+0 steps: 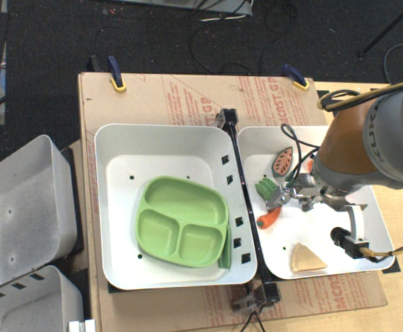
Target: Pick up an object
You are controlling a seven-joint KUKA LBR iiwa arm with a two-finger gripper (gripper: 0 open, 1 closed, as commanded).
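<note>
A: Where's your gripper (282,196)?
B: Low in the right bin (378,213), by its left wall. You can't tell how the jaws stand, arm's in the way.
A: Objects?
B: Green piece (265,187) and carrot (269,218) touching or just beside it, melon slice (282,162) above, tan wedge (306,259) near the front. Green tray (182,220) in the left bin (111,206).
</note>
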